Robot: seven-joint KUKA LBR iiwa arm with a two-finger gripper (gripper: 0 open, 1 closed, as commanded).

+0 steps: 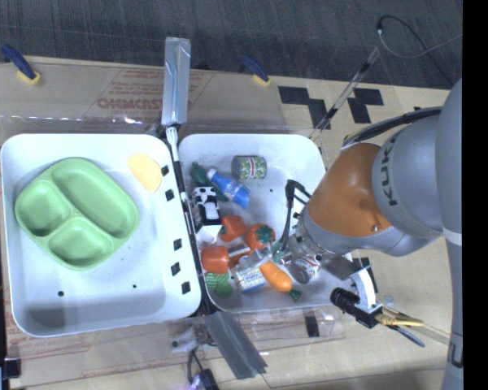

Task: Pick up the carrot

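Gripper [297, 262] low in the right white bin [309, 149], just beside the small orange plastic carrot [276, 277]; jaws state: can't tell.

We get even, fairly bright overhead light, no hard glare. The white bins [89, 299] read slightly bluish, with a soft grey shadow in the left bin's near-left corner. The arm [390, 193] darkens the right bin's near-right side. Overall soft focus, small items smeared; the far floor stays dim.
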